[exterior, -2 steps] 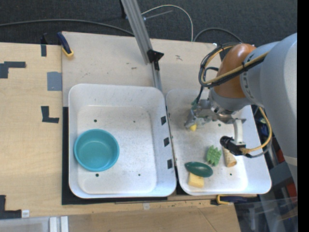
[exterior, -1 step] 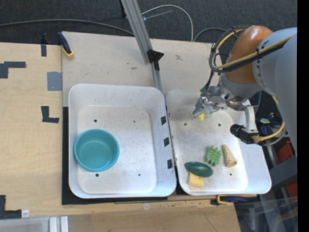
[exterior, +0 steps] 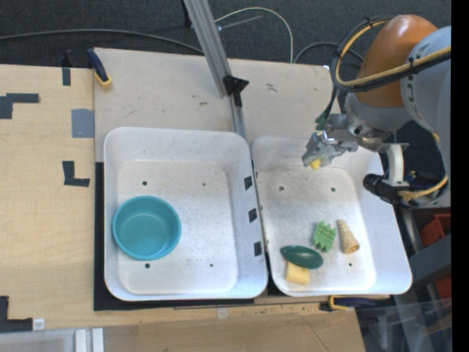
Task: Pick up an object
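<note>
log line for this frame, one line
arm: over right bin far edge | gripper: small yellow object at fingers, grasp unclear | left bin: teal bowl

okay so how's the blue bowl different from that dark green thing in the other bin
The blue bowl is light teal, round and open-topped; the dark green object is a flat, deep green oval. The bowl is much larger. The bowl sits alone in the left bin; the green object touches a yellow block in the right bin. Both rest untouched by the gripper.

Pale wooden bench [exterior: 44,218], seemingly dark carpet [exterior: 88,6] behind.
</note>
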